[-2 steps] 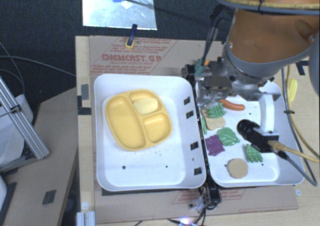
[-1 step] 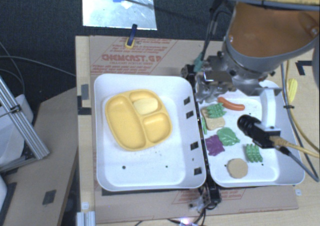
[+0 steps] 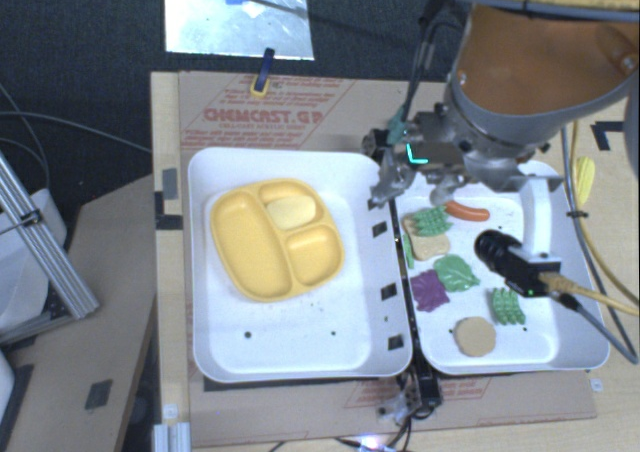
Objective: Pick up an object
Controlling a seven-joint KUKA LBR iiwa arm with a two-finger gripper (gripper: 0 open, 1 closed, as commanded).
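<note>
Several small toy foods lie in the right bin (image 3: 585,338), and any of them could be the object we pick: a green leafy piece (image 3: 432,221) and an orange sausage (image 3: 467,210) closest below the gripper (image 3: 425,172), then a tan slice (image 3: 428,246), a green lettuce-like piece (image 3: 457,272), a purple piece (image 3: 430,290), a ridged green piece (image 3: 508,306) and a round tan biscuit (image 3: 475,337) farther off. They look light, soft-edged and flat, lying loose and mostly apart on the white floor. None sits between the fingers, so we judge the step to be the approach, with nothing grasped. Whether the fingers are spread or pressed together we cannot tell, since the wrist housing hides them. The gripper hangs over the rear of the right bin, just beside the divider. Next, we think, it must centre over one piece, likely the sausage, and descend squarely. Beyond the divider, well away from the fingers, the left bin (image 3: 230,340) bears a yellow compartment tray (image 3: 275,238).
</note>
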